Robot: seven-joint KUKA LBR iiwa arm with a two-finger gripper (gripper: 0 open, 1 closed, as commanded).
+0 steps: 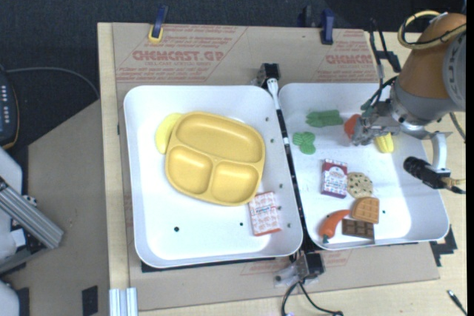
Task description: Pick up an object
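Down at the right bin's (415,233) front edge sits the chocolate bar (358,229); my gripper (368,131) hovers near the far edge, orange-red piece (351,125) probably just left, finger state unclear.

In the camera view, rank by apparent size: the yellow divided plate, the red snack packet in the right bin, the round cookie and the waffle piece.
1. Yellow divided plastic plate, by far the largest.
2. Red rectangular snack packet.
3. Brown square waffle piece and round chocolate-chip cookie: these look alike, so I won't rank them.
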